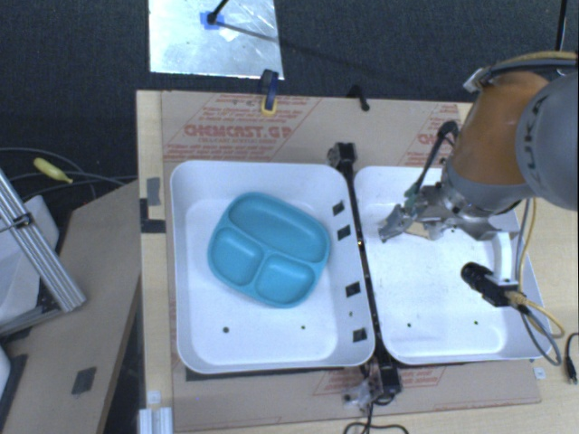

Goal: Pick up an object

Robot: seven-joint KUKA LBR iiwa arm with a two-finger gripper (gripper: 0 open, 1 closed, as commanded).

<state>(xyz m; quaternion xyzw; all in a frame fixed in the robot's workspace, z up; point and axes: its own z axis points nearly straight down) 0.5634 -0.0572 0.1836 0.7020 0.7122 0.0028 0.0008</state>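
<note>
1. Two shallow white bins sit side by side on a cardboard-covered bench, seen from above at a slant.
2. A blue divided plate (269, 249) lies flat in the middle of the left bin (204, 333), tilted slightly on the diagonal, with three compartments facing up.
3. To the right of the plate, across the divider between the bins, the gripper (391, 227) hangs over the upper left part of the right bin (452, 342).
4. Whether the gripper is clenched or released cannot be told; nothing is seen in it.
5. The grey arm with its orange band (493, 129) rises right of the plate.
</note>
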